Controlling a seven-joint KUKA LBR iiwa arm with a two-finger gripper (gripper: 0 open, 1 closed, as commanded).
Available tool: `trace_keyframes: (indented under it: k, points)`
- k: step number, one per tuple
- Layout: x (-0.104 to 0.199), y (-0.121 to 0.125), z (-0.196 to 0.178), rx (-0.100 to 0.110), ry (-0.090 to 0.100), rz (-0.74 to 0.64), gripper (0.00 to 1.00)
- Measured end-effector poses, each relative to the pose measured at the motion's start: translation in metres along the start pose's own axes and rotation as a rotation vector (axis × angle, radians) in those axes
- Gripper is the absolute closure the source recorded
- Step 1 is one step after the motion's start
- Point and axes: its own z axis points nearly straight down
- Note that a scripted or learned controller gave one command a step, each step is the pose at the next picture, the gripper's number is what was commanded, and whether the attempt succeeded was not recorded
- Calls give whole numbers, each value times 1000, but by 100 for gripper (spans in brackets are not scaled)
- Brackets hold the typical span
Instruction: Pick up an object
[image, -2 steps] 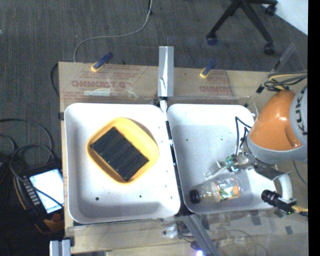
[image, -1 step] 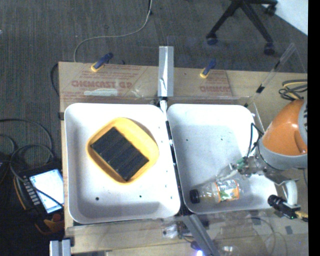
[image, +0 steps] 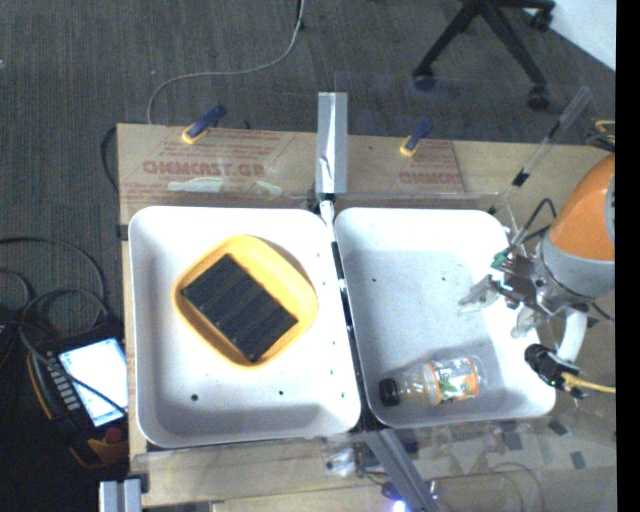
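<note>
1. Bottle (image: 432, 381), clear plastic with a dark cap and an orange-green label, lying on its side along the near wall of the right bin (image: 420, 250), cap pointing toward the divider between the two bins. Untouched, nothing gripping it.

2. Round and lying flat, so probably prone to rolling or squirting sideways if pinched off-centre. Tucked close to the near wall too, so little room on that side for a finger; likely to clip the bin edge coming down.

3. Clear plastic could also be slippery. A grab across the cap end would probably tip it out on the lift.

4. Other candidate: yellow dish (image: 247, 297) with a dark ribbed insert, sitting in the middle of the left bin (image: 160, 240). Wide and shallow, looks like a poor fit for a pinch, and well apart from the arm.

5. Gripper (image: 512, 290) over the far right side of the right bin, near its right wall, well apart from the bottle. Jaws too cluttered with cables and brackets to read; cannot tell spread or pressed together.

6. Arm (image: 588, 235) in from the right, orange band above the wrist, angled down toward the desk.
</note>
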Motion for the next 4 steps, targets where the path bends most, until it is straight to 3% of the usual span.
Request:
trace_keyframes:
  k: [1, 2, 3, 4]
  points:
    - [-6, -31, -16, -1, 2, -452, 0]
    - [22, -40, 72, -18, 0, -531, 0]
    - [10, -30, 72, -18, 8, -338, 0]
    - [11, -29, 60, -23, 7, -338, 100]
